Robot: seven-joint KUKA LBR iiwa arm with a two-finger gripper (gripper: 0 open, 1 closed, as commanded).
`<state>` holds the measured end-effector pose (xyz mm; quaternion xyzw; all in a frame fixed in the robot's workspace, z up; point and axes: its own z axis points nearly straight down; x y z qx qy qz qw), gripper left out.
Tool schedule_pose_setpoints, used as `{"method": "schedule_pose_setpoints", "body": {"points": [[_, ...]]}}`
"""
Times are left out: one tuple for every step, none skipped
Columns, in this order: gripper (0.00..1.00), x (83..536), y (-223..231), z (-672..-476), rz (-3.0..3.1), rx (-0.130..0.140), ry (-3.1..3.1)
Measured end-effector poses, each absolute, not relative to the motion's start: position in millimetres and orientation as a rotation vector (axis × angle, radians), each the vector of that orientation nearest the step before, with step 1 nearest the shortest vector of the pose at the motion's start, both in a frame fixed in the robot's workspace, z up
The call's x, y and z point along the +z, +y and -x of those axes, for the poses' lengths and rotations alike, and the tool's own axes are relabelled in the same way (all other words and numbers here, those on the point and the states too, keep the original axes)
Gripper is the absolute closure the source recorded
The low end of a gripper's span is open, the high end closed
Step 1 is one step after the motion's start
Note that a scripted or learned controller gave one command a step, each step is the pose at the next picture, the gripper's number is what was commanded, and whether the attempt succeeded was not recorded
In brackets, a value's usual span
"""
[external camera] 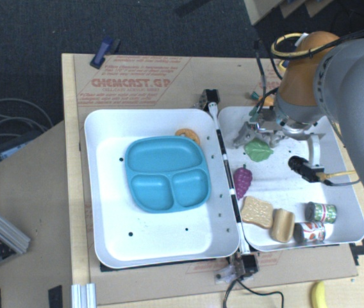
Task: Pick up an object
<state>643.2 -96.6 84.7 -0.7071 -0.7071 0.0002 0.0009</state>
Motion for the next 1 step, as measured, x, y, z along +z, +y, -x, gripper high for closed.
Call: {"method": "schedule_pose_setpoints", "body": {"points": [[0.0, 84.3, -92.9, -576.9, 2.222, 0.001, -2.22]]}}
